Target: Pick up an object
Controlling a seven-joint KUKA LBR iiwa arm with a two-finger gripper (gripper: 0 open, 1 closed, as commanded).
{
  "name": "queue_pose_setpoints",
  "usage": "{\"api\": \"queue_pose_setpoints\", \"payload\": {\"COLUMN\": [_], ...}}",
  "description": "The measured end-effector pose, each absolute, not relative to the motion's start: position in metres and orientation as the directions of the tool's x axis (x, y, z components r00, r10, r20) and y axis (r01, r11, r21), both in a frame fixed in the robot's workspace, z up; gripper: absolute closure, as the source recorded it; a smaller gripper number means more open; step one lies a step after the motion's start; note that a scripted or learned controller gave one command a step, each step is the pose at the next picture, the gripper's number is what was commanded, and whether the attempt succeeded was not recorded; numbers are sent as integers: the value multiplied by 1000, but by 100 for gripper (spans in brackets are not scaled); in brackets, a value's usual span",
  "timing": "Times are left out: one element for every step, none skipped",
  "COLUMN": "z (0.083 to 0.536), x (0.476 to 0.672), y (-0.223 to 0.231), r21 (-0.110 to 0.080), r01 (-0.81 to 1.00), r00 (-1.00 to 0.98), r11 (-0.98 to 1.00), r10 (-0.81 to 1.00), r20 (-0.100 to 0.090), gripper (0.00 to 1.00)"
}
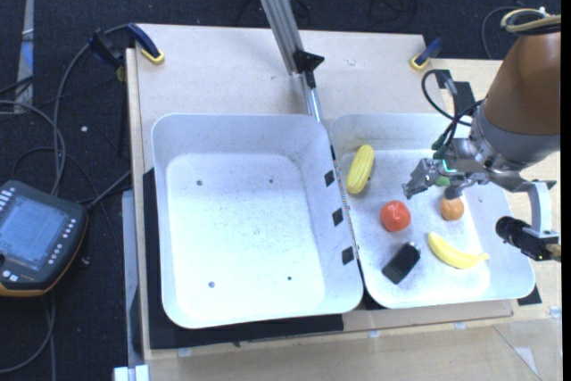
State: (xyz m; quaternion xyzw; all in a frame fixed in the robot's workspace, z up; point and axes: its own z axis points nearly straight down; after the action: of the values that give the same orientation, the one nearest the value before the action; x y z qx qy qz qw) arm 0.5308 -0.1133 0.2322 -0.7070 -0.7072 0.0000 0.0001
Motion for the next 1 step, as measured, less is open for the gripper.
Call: {"api": "queue_pose_setpoints", "payload": {"z": [232], "x": [531], "y": [-113], "r21": [0], "r01": [1000], "r00": [0], "r11": [0], "r10": [1000], "r20": [0], "gripper": [0]}}
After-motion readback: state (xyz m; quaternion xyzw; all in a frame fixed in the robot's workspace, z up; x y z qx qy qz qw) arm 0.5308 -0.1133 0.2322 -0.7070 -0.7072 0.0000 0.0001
